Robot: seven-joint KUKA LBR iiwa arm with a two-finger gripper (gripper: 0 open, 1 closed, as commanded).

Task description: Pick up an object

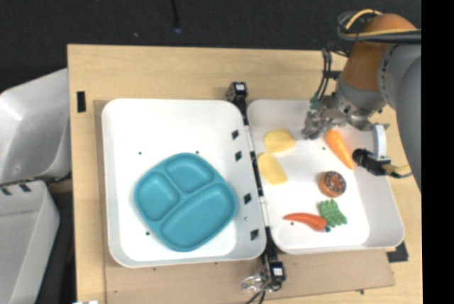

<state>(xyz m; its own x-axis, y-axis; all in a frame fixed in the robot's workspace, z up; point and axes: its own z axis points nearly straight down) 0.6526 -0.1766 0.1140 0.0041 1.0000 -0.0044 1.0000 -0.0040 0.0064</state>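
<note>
Right, the grey arm with its orange band comes in from the upper right of the frame, and its claw (317, 124) hangs low over the top edge of the right-hand shallow white plastic bin (379, 221). Whether it is spread or pressed together, I cannot tell; it reads as a dark cluster from up here.

Just right of it, touching or nearly so, lies the smooth orange toy carrot (340, 147), a tapered cone slanting down to the right. That looks the likeliest pick: probably light, stiff moulded plastic, a bit slippery, so a pinch across the thicker upper end should hold best.

Left of the claw sits a pale yellow rounded lump (280, 142), with a second yellow lump (272, 169) just below it; both look soft-edged and matte. Lower right there's a brown, ring-patterned round piece (332, 183), then a knobbly green leafy piece (332, 213) beside a slim red chilli-shaped piece (306, 220).

Over in the left white bin (117, 125) rests a glossy teal divided plate (185, 200), all on the pale wooden bench (177, 62).
</note>
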